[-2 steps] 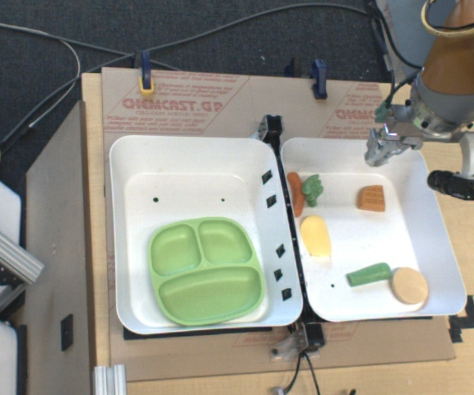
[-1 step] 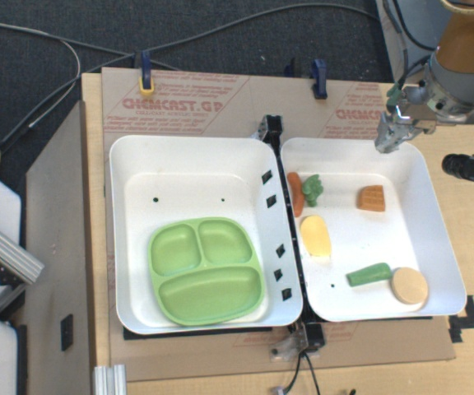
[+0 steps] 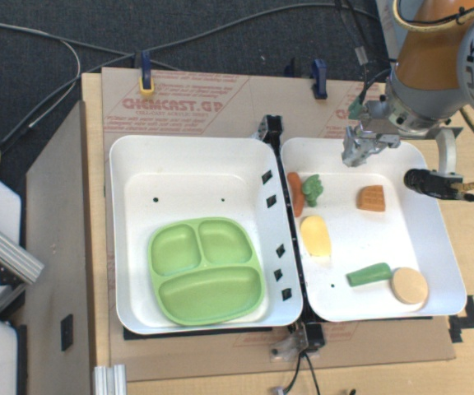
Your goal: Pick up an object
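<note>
1. Left bin (image 3: pixel 130 220): a green divided plate (image 3: pixel 206 268) is lying flat toward the 6 o'clock side of the bin floor. Nothing of the arm is reaching over this bin.
2. Divider: an orange carrot-like piece (image 3: pixel 294 192) is lying along the right bin's 9 o'clock wall, with a small green broccoli-like piece (image 3: pixel 313 189) touching it on its 3 o'clock side.
3. Right bin (image 3: pixel 439 245), moving across: a yellow rounded block (image 3: pixel 316 236) is sitting just below the carrot piece; a green stick (image 3: pixel 369 275) and a tan disc (image 3: pixel 409 285) are resting together at about 5 o'clock; a brown wedge (image 3: pixel 372 198), possibly toy bread, is sitting alone near centre.
4. Gripper (image 3: pixel 357 152): hanging over the bin's 12 o'clock rim, with the brown wedge at its 5 o'clock, near but apart. Fingers are pointing down with nothing visible between them; I cannot tell how far they are parted.
5. Arm (image 3: pixel 439 44): coming in from the 2 o'clock corner.
6. Progress, judged: nothing is lifted, every candidate is lying on the bin floor. Choosing a target, descending, closing and raising are all remaining.
</note>
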